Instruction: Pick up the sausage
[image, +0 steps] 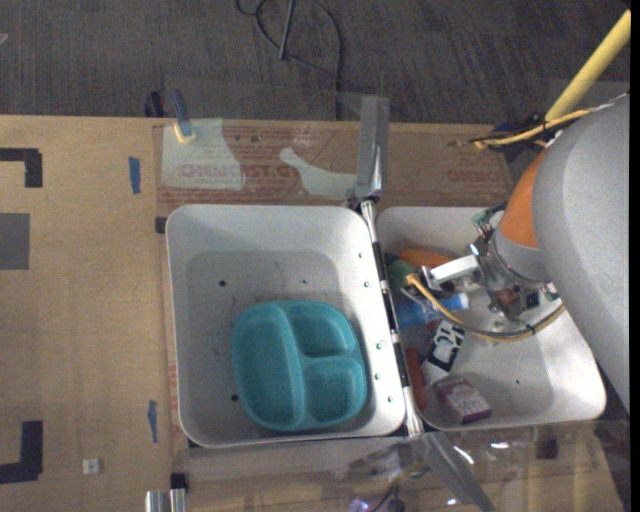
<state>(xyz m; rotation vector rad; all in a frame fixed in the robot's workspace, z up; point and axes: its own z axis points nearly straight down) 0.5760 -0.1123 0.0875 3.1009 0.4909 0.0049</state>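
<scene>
Grey arm (585, 230) hides the gripper's state above clutter beside teal plate (298, 365).

A light wooden bench (80, 300) carries two shallow white bins side by side, their inner walls touching at the middle. The left bin (190, 250) sits near the bench's centre, the right bin (575, 385) just beside it toward the right edge. Strips of blue tape (134, 175) are stuck to the wood left of the bins, and black corner marks (24, 165) lie near the far left edge.
</scene>
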